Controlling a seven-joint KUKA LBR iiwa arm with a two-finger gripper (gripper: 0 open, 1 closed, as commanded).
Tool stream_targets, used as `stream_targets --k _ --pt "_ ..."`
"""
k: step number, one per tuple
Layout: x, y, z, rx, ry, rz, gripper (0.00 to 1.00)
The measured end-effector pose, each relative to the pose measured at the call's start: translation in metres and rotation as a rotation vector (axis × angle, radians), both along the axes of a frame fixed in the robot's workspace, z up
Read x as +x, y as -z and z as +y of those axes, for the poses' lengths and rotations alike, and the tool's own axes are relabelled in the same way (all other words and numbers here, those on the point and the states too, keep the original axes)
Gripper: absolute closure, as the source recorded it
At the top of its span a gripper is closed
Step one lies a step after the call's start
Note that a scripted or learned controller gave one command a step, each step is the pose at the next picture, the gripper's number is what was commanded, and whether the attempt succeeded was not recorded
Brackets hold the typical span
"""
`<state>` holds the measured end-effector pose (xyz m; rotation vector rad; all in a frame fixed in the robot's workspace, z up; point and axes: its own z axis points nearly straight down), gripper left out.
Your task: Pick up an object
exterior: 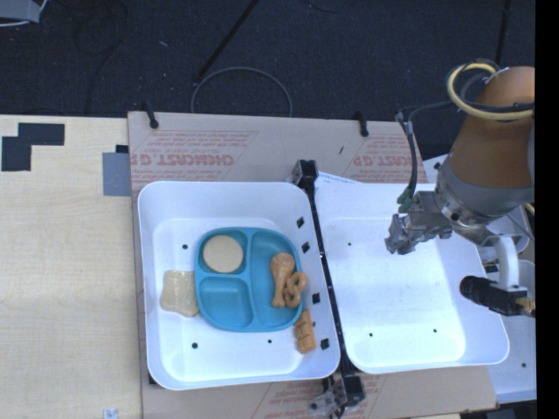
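Observation:
My gripper [399,243] hangs over the right bin [402,321], near its back middle, with nothing visible beneath it. The objects all lie in the left bin [175,206]. A blue divided plate [229,302] there holds a round beige disc [222,253] in its back-left compartment and a twisted tan pretzel-like piece [286,279] in its right one. A pale bread slice [180,293] lies against the plate's left side. A small tan lump [304,332] rests by the plate's front right corner, close to the divider.
A black divider [319,269] with clips runs between the two bins. Brown cardboard [227,151] lies behind them, on the pale wooden bench [61,278]. The arm's orange band [498,138] stands at the right.

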<state>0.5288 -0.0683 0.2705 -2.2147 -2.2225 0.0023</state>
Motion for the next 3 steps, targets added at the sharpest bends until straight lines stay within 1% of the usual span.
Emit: stream_targets --k 1,3 --pt "-0.008 -0.001 0.051 0.0 -0.001 0.0 1.0" --pt "-0.028 0.035 0.152 -0.001 0.0 0.002 1.0"
